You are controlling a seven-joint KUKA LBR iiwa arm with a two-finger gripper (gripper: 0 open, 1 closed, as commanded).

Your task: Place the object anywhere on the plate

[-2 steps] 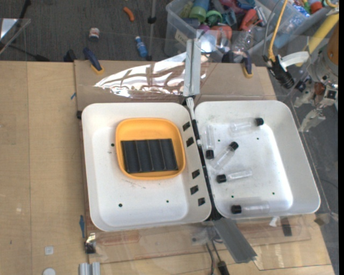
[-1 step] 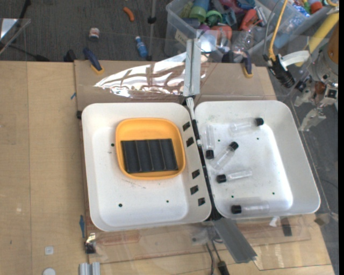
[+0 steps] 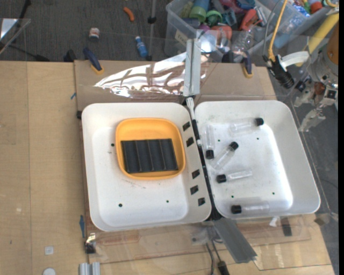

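An orange plate (image 3: pixel 148 125) lies in the left bin (image 3: pixel 102 204). On the plate rests a black, ribbed rectangular object (image 3: pixel 149 155), flat and filling most of the plate's middle. In the right bin (image 3: pixel 301 177) lie several clear tubes with black caps, among them one near the back (image 3: pixel 244 125), one in the middle (image 3: pixel 227 153) and one at the front (image 3: pixel 250 207). The arm's end with the gripper (image 3: pixel 316 105) hangs at the far right, above the back right corner of the right bin and away from the plate and the tubes.
A row of black clips (image 3: pixel 193 158) runs along the seam between the bins. A metal post (image 3: pixel 192 67) stands behind that seam. A clear tub of coloured toys (image 3: pixel 226 16) sits at the back. Cables and hardware crowd the top right.
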